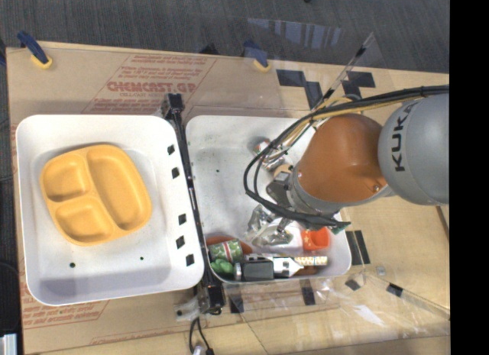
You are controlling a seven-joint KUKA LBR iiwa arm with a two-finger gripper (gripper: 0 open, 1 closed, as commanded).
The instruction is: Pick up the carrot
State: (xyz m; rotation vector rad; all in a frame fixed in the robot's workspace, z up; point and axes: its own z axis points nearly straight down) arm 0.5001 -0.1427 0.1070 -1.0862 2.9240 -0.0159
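Carrot (315, 239) lies just right of the pincer (269, 227), whose state cannot be told, in the right bin (221, 162); cardboard-covered counter (99, 79), dark floor.

You've got two white bins (99, 285) on a tan cardboard bench (114, 79) printed with red lettering. Yellow divided tray (93, 192) in the left bin. Arm (412, 155) is grey, orange band (340, 159) above the wrist. Right bin: an orange-red piece (315, 239), a green item (226, 251), a black one (256, 270).
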